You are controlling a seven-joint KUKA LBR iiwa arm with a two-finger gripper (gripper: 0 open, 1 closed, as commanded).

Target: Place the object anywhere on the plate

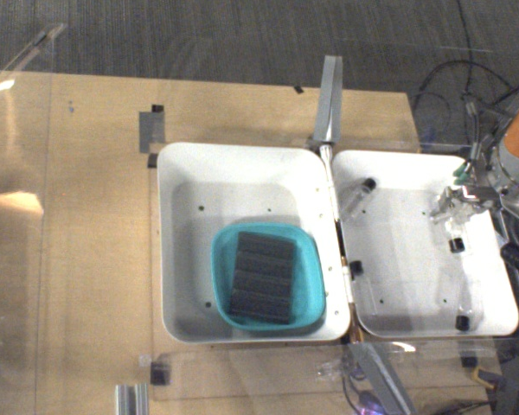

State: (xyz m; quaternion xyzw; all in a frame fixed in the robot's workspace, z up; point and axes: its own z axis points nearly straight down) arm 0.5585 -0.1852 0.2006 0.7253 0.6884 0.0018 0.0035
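Two white bins sit on the wooden bench (69,232): the dark ridged block (262,277) already lies on the teal plate (307,271), well left of the gripper (457,204), whose jaw state cannot be told, so only withdrawal seems left.

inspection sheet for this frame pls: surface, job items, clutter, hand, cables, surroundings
Surface: wooden bench bearing two shallow white bins, left bin and right bin, side by side.
Job's things: teal plate in the left bin; dark ribbed block lies on it, within the rim.
Clutter: small dark bits on the right bin's floor, too small to identify.
Hand: hand over the right bin's far right part, away from the plate; finger state unclear, nothing seen held.
Cables: dark cables on the floor at upper right.
Surroundings: grey carpet beyond the bench; grey upright post behind the bins.
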